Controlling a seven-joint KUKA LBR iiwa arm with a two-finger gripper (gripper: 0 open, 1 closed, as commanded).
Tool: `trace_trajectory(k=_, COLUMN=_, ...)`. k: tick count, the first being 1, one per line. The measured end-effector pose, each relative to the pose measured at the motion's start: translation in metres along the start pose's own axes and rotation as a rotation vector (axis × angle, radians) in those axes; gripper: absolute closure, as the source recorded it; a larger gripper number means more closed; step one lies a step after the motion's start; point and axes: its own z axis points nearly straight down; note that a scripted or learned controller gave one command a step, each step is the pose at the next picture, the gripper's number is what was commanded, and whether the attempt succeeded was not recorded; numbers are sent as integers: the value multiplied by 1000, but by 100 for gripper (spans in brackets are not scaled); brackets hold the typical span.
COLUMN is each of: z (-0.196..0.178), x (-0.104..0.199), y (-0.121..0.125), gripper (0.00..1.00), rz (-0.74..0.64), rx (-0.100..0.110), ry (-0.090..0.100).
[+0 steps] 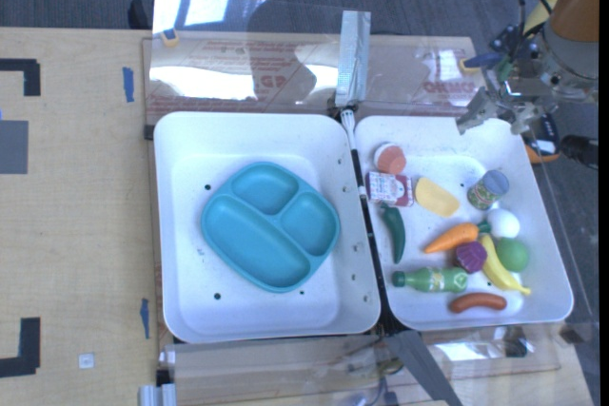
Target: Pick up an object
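Observation:
The right bin (pixel 557 299) holds several toy foods: a red-and-white packet (pixel 388 190), a yellow piece (pixel 437 197), a small can (pixel 487 189), a carrot (pixel 450 238), a green pepper (pixel 394 233), a green bottle (pixel 433 280), a banana (pixel 500 269) and a sausage (pixel 479 302). My gripper (pixel 498 121) hangs over the far right corner of this bin, above and apart from the items. Its fingers (pixel 472 120) are spread and nothing sits between them.
The left bin (pixel 181 299) holds a blue divided plate (pixel 271 225). A clear plastic panel (pixel 247 52) stands behind the bins. Also in the right bin are a white egg (pixel 504 224), a green ball (pixel 515 254), a purple piece (pixel 471 255) and a peach-coloured round item (pixel 390 157).

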Motion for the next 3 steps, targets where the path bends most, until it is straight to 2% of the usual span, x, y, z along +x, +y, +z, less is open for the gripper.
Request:
trace_trajectory(k=1, z=-85, x=-32, y=16, gripper=0, rz=-140, rx=-9, ry=-5)
trace_trajectory(k=2, z=-84, x=-51, y=-40, gripper=0, rz=-419, rx=-2, ry=-1)
trace_trajectory(k=3, z=-25, x=-32, y=18, gripper=0, rz=-670, rx=-3, ry=-2)
